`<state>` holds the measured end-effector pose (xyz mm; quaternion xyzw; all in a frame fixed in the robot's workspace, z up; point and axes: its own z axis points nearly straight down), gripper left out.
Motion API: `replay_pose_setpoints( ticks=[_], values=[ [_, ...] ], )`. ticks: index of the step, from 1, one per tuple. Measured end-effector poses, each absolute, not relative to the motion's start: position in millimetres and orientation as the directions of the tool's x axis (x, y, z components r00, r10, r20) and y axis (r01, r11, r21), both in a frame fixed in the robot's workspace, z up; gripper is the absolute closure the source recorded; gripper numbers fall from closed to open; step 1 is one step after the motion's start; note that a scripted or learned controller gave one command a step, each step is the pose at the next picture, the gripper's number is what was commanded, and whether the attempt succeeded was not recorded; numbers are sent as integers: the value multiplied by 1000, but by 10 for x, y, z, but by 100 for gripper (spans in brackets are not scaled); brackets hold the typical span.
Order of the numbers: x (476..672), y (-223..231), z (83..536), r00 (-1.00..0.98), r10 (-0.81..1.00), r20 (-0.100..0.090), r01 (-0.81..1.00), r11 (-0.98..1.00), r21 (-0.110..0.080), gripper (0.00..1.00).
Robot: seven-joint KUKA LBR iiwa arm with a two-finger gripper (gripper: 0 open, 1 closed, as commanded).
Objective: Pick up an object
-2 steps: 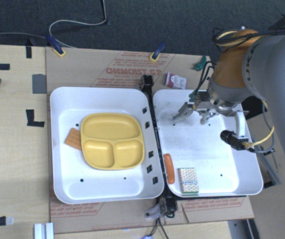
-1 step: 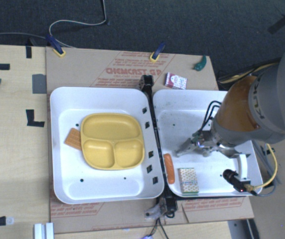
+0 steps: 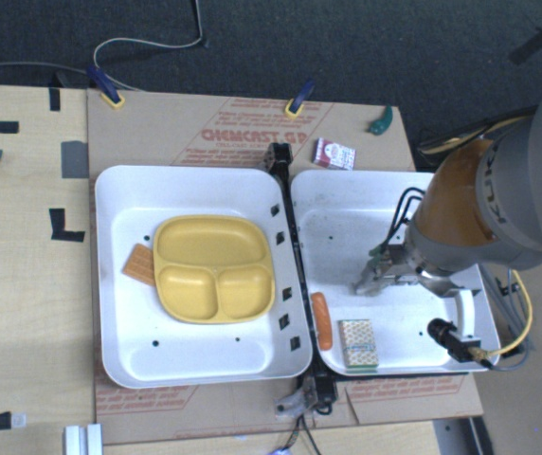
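1. Two white bins sit side by side on the surface (image 3: 25, 254), on a cardboard sheet (image 3: 243, 131).
2. The left bin (image 3: 119, 349) holds a yellow divided plate (image 3: 216, 265) near its middle, with three compartments.
3. A brown flat piece (image 3: 139, 264) pokes out from under the plate's left edge.
4. The right bin (image 3: 347, 202) holds an orange carrot (image 3: 321, 319) lying along its left wall, near the front.
5. Just beside the carrot, to its right, lies a small box (image 3: 357, 342) with a green speckled face, near the bin's front wall.
6. The arm (image 3: 484, 197) reaches in from the right, its orange band above the wrist.
7. The gripper (image 3: 377, 278) is low over the middle of the right bin, pointing left.
8. Whether the fingers are open or closed cannot be told; nothing is visibly between them.
9. The gripper is apart from the carrot and the box, which lie nearer the front.
10. Behind the bins, on the cardboard, lies a small red and white packet (image 3: 333, 154).
11. Two yellow and blue clips (image 3: 108, 90) hold the cardboard's far edge.
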<state>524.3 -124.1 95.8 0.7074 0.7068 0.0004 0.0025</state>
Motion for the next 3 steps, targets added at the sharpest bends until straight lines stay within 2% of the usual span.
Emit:
replay_pose_setpoints(
  ticks=[1, 2, 3],
  values=[
    [5242, -1240, 957, 1, 1000, -3, 1000, -1, 4, 0],
    [5244, -1235, 1050, 1, 1000, -2, 1000, -1, 3, 100],
    [5245, -1230, 1142, 0, 1000, -1, 1000, 0, 2, 100]
  ],
)
